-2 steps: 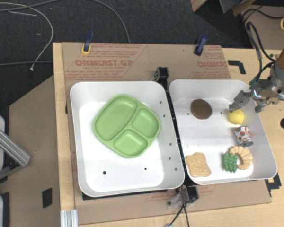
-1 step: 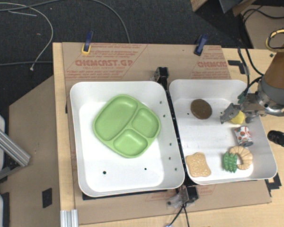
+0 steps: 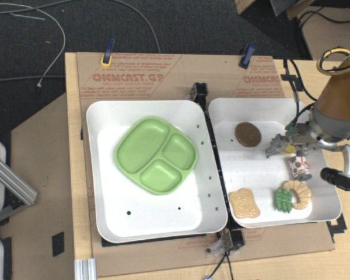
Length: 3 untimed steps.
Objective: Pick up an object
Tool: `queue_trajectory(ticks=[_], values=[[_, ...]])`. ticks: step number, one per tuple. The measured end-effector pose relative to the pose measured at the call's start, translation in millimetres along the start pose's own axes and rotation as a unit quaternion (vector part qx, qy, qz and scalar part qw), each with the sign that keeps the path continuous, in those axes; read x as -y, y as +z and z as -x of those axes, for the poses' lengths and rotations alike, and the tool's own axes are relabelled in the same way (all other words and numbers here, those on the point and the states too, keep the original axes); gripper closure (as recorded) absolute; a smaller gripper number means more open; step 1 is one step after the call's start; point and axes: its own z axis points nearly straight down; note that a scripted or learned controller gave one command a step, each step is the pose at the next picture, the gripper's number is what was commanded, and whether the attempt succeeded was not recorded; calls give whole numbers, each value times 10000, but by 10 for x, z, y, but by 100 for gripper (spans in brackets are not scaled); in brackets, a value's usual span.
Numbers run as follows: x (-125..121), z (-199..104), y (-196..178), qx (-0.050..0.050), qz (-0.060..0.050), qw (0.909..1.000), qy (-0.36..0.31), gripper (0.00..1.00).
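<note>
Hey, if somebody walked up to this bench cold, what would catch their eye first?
Probably the bright green divided plate, lying alone in the left bin. Next, the grey arm with its orange band reaching into the right bin, its end effector low among small items: a brown round cookie, a tan cracker and a green and tan toy near the front.

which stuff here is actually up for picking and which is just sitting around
Part of the job:
gripper, over the right bin
brown round disc
small patterned can
tan cracker-like piece
green and tan toy

Lying about:
green divided plate in the left bin
blue clamps
floor cables
</note>
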Motion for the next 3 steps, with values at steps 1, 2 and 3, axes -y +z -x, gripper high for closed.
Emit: queue_trajectory(ticks=[1, 2, 3], values=[[-15, 3, -132, 10, 26, 10000, -4, 100], [-103, 21, -726, 17, 13, 10000, 1, 100], [-32, 52, -1207, 17, 17, 10000, 3, 100]])
